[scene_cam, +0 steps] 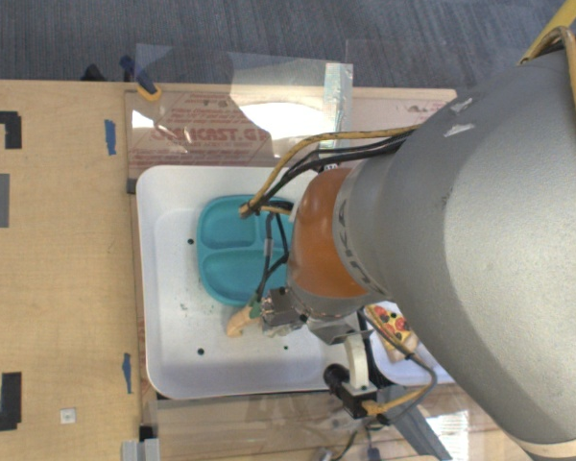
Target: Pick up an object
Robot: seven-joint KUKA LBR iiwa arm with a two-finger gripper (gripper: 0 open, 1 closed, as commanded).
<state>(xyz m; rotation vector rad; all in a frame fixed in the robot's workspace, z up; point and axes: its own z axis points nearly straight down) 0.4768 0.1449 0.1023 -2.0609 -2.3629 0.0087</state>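
Seen from above at a slant. Reaching in from the right: a thick grey arm [480, 248], with an orange band [317, 243] above the wrist and black and yellow cables [312, 157] looping over it. Low in the white bin [163, 277], at the end of that wrist, the claw [270, 317], dark and metallic, largely hidden under the arm's bulk. Cannot tell how far open, nor whether anything is gripped.

Just left of the claw, at its tip and seemingly touching it: a small tan piece [237, 324], lying on the bin floor. Cannot tell whether held or merely beside the tip. Above and slightly left of the claw: a teal divided plate [232, 253], flat on the bin floor, its right side covered by the wrist and cables. To the claw's right, past the wrist: a small flat toy [396, 325] with red and yellow spots, half hidden under the arm.

Well above the claw, beyond the bin's far rim: a clear plastic sheet [259, 113] catching the light. Far to the left of the claw: the tan bench top [58, 257], with black corner marks [8, 128] and short strips of blue tape [109, 137].
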